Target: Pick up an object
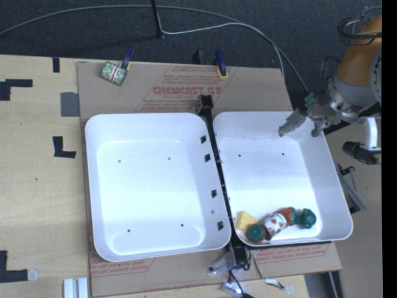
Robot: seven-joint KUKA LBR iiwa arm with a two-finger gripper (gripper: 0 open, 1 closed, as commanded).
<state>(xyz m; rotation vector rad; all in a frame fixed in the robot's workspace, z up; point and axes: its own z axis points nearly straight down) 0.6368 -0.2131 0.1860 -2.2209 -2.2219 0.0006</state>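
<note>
Two spread jaws, nothing between them, over right bin

Dark blue-grey carpet covered the floor up top, with a thin cable looping across it. The bench was light wood with black tape marks, and a cardboard sheet lay over it.

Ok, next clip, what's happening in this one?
A robot arm reaches in from the right, its gripper hovering over the far right corner of the right bin, with nothing seen between its fingers. The objects sit bunched at that bin's near edge: a yellow piece, a green round thing, a red and white item and another green thing. The left bin sits alongside.
</note>
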